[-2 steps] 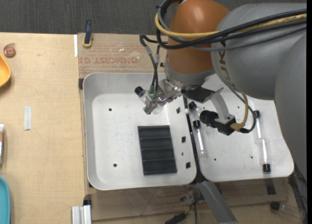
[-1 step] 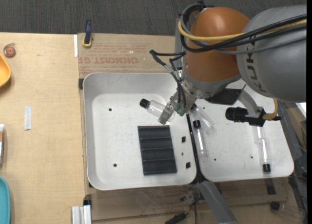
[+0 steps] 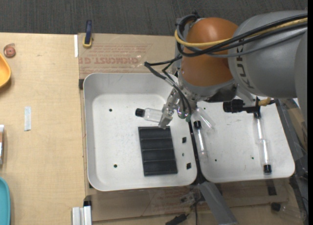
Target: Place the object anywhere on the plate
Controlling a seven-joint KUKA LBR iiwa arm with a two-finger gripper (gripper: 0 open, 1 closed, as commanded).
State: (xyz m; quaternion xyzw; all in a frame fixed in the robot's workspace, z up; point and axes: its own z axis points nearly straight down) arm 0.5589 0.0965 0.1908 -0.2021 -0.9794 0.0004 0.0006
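Two white bins sit side by side in front of you, and the work is in the left bin (image 3: 98,136), lower middle of the frame. Your gripper (image 3: 168,116) hangs at that bin's centre, just above the dark ribbed plate (image 3: 157,150). Between its fingers (image 3: 165,120) you can make out a small clear bottle (image 3: 150,115) with a black cap, lying roughly on its side and sticking out toward the left. So the pincer looks clamped on the bottle, though the grip appears to be near one end rather than the middle.

That is your first risk: an off-centre hold on a smooth, round bottle may let it pivot or slip out. The bottle currently sits just past the plate's upper edge, not over it. If you let go here, it would probably land on the bin floor beside the plate.

Second risk: a bottle on its side can roll. The plate's ribs may catch it, or it could roll off if dropped from a height.

In the right bin (image 3: 283,160), clear tubes (image 3: 261,143) lie well apart from your work.
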